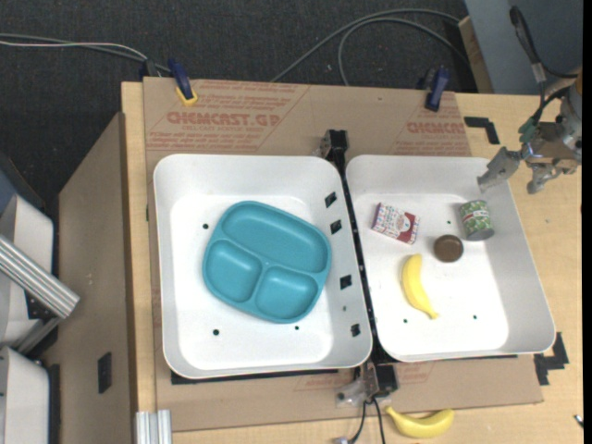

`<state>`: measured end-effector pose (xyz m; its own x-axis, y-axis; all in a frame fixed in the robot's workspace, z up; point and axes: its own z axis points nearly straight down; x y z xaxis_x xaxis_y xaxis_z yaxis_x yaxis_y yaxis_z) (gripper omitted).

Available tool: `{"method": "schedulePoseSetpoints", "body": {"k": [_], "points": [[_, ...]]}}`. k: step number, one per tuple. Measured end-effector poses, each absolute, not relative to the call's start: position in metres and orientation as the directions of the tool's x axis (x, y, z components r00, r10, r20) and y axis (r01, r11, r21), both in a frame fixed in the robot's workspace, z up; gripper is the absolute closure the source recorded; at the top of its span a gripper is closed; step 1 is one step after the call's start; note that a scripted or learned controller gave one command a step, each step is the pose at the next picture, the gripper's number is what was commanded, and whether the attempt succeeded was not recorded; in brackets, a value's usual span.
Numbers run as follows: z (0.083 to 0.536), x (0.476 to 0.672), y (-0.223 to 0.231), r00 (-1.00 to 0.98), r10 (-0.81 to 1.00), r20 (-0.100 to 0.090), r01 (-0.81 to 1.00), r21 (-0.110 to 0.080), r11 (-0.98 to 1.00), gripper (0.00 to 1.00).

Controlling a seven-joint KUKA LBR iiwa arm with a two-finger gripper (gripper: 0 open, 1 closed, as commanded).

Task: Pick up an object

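Note:
The right bin holds a yellow banana, a small red and white box, a green can lying on its side and a brown round object. My gripper hovers at the bin's far right corner, just above and to the right of the green can. Its two fingers stand apart, open, with nothing between them.
A teal divided plate lies in the left bin. A second banana rests on the cardboard in front of the bins. Clamps and cables run along the back edge of the bench.

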<state>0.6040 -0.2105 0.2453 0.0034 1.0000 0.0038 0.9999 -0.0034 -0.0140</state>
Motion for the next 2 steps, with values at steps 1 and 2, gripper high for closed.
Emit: {"method": "schedulePoseSetpoints", "body": {"k": [1, 2], "points": [[0.254, 0.607, -0.21, -0.001, 1.0, 0.0, 1.0, 0.0, 0.001, 0.0], [0.196, 0.603, -0.201, -0.001, 1.0, 0.003, 1.0, -0.005, 0.001, 0.0]]}}
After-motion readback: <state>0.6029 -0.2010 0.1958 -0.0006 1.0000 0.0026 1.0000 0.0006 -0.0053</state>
